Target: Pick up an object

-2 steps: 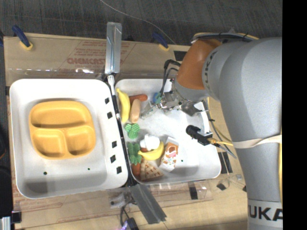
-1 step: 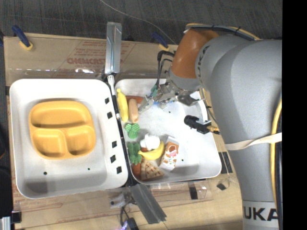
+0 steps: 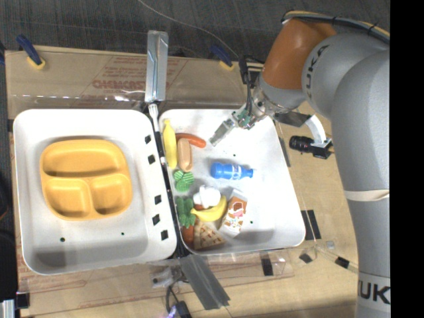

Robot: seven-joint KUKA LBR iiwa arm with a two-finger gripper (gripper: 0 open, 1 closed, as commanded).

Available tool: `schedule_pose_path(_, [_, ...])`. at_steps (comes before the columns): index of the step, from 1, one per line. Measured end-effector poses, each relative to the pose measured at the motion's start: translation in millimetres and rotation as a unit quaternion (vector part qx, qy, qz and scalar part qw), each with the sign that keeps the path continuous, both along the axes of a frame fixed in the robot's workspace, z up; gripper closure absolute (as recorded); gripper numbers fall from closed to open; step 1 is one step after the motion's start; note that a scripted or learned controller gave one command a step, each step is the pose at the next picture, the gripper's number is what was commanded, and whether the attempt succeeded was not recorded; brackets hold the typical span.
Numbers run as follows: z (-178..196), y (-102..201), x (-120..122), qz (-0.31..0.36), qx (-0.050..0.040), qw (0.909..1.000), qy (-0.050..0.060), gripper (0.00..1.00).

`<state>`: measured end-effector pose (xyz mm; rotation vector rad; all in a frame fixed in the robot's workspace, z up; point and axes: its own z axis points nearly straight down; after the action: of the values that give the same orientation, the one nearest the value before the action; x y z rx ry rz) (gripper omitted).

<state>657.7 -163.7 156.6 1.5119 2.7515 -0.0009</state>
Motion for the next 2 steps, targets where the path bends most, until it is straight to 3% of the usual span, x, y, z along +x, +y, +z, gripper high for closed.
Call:
schedule_pose_path(1, [-65.0, -15.7, -6.2, -0.154, 0.0009, 0.9880, 0.002, 0.00])
schedule_pose_path(2, [-65.0, -7.2, -57.3, -0.109, 0.0010, 0.9940, 0.002, 0.00])
